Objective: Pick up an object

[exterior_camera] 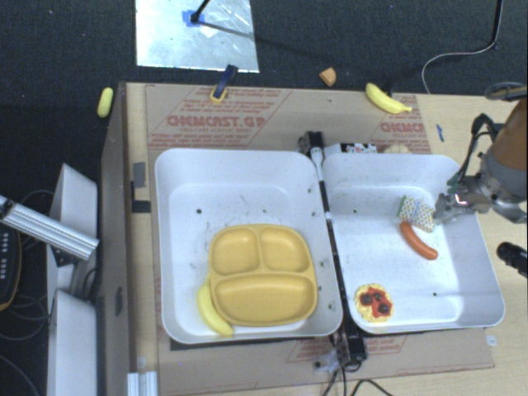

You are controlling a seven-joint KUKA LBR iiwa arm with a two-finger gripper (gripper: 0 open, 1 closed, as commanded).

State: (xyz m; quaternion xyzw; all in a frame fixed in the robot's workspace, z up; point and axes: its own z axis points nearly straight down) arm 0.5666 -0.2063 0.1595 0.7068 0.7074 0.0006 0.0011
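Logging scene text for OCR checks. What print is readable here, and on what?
"CHEMCAST GP": red print on the board under the bins, left of the top edge, partly faded.
The same red print, upper right of the board: cut off and too blurred to read.
Red print on the board's front edge: too small to read.
Bins, tray and toy food: no text.

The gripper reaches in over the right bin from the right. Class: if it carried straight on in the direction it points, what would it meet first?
Probably the small patterned object, which lies just left of the gripper, though depth is unclear. The sausage lies just below that line.
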